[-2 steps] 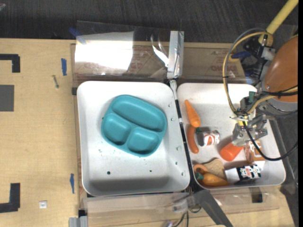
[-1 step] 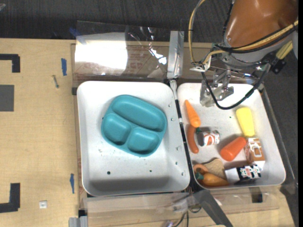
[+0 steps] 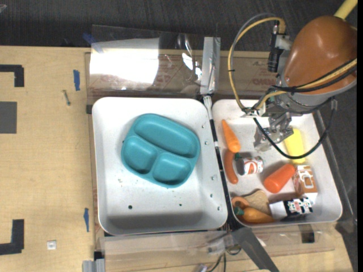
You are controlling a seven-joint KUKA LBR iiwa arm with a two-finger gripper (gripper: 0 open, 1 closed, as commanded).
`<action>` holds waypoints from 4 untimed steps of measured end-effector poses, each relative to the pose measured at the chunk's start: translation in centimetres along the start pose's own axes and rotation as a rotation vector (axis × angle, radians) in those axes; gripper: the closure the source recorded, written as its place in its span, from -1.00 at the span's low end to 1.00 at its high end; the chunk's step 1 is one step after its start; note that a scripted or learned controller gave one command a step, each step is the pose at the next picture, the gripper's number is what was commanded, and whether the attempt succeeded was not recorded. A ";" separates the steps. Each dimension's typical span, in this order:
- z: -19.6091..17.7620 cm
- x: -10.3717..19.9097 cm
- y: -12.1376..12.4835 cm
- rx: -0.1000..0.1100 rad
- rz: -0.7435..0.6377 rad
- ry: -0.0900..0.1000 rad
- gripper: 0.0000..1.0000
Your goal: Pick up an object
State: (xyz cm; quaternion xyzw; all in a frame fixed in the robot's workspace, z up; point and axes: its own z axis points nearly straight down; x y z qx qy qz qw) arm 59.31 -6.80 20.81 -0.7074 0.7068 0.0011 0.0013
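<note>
My gripper [image 3: 274, 130] hangs low over the upper middle of the right bin [image 3: 332, 177], below the orange wrist band [image 3: 320, 47]. It is just left of a yellow object [image 3: 296, 143] and right of an orange carrot [image 3: 229, 136]. Below it lie a small white and red can [image 3: 250, 165] and an orange pepper-like piece [image 3: 278, 178]. I see nothing held by the gripper.
The right bin also holds a reddish sausage [image 3: 231, 169], a small orange and white box [image 3: 305, 180], a white bottle with a dark label [image 3: 293, 207], a tan piece [image 3: 256, 199] and an orange piece [image 3: 253, 213]. A teal divided plate [image 3: 161, 148] lies in the left bin [image 3: 113, 197]. Cables [image 3: 249, 38] loop above the wrist.
</note>
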 end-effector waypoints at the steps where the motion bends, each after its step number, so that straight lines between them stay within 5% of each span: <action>1: 1.8 2.8 8.4 0.001 -0.158 0.001 1.00; 2: -2.0 2.5 3.3 0.007 -0.257 0.001 1.00; 3: 10.0 2.2 10.1 -0.005 -0.398 -0.003 1.00; 4: -8.0 0.9 2.8 0.010 -0.300 0.003 1.00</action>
